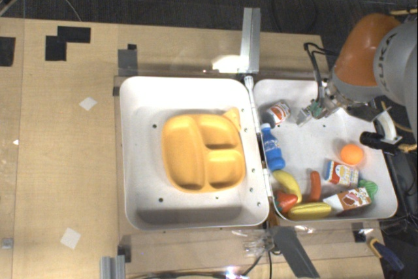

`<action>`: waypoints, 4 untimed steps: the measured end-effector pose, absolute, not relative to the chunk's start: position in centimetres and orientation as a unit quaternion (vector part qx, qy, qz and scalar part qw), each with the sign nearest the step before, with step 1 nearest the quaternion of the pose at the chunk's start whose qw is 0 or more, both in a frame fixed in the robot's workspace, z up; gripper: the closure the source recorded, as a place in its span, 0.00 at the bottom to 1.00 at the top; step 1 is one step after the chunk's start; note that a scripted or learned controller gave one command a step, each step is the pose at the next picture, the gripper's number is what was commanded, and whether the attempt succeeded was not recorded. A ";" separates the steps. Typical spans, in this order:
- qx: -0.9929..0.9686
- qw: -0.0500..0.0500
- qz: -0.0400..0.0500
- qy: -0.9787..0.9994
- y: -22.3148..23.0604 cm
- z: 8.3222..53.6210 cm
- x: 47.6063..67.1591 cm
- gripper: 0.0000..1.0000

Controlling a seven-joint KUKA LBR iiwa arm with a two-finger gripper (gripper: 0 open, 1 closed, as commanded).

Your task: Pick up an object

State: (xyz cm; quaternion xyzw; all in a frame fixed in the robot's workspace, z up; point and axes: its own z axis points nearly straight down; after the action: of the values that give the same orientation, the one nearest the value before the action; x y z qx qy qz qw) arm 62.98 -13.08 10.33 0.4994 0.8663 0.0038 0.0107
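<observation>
1. Broadly, the bench (59,160) bears two bins; the left bin (140,140) holds a yellow tray (199,152).
2. The right bin (313,140) holds the pickable toys, clustered toward its near edge.
3. The hand (312,112) hovers near the small can (279,113), holding nothing; its spread I cannot tell.
4. Approach stage, I judge: next, centre over one object and descend.

Slanted overhead view of both bins (130,160)

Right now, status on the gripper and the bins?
Gripper low over right bin, near small can. Nothing seen held. Yellow tray in left bin.
</observation>
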 end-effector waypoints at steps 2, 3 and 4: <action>0.522 0.006 0.002 0.853 -13.5 8.9 58.9 0.00; 0.544 -0.005 -0.006 0.839 -12.2 8.6 66.6 0.00; 0.486 0.007 0.001 0.874 -19.7 15.0 66.0 0.00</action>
State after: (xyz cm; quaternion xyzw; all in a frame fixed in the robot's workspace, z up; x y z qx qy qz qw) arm 66.04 -19.72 15.05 0.4855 0.8742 0.0010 0.0073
